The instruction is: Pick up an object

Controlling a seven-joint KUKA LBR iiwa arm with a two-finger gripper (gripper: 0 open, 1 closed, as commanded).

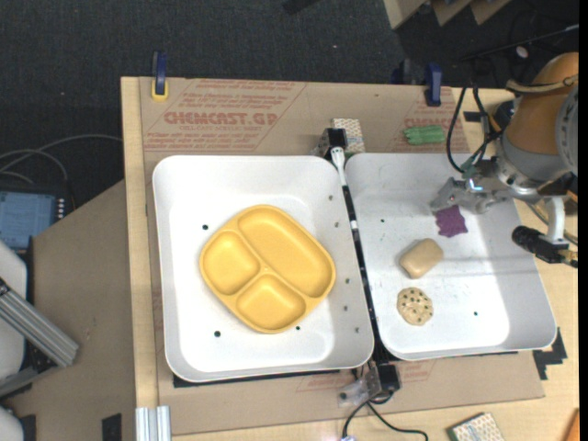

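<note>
Camera view. Left bin [175, 246]: yellow three-compartment plate [266, 266]. Right bin [514, 320]: purple object [450, 220], tan bread roll [422, 258], chocolate-chip cookie [414, 306]. Gripper [459, 196] directly above the purple object at the bin's far side; grasp state cannot be told.

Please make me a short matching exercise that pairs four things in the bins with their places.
Things:
1. yellow divided plate
2. cookie
3. tan block
4. purple piece

Places:
A. right bin, nearest its front edge
B. left bin, near its middle
C. right bin, just under the pincer
D. right bin, between the purple piece and the cookie

Pairs: 1-B, 2-A, 3-D, 4-C
</note>
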